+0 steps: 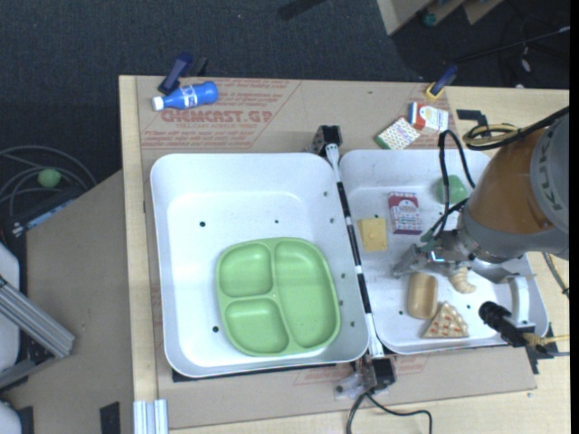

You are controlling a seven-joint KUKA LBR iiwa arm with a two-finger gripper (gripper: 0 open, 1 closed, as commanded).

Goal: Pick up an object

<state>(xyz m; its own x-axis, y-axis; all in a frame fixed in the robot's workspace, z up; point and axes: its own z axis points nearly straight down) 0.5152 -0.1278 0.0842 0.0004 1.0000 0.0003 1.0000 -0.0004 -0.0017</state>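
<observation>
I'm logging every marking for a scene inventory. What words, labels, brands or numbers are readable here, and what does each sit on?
"CHEMCAST GP" as far as it reads, in repeated red print on the brown sheet covering the bench behind the bins; the smaller lines are too blurred.
Red and white packet in the right bin: print too small to read.
Blue and white bottle on the sheet: no legible label.
Patterned card and small box behind the right bin: unreadable.
</observation>
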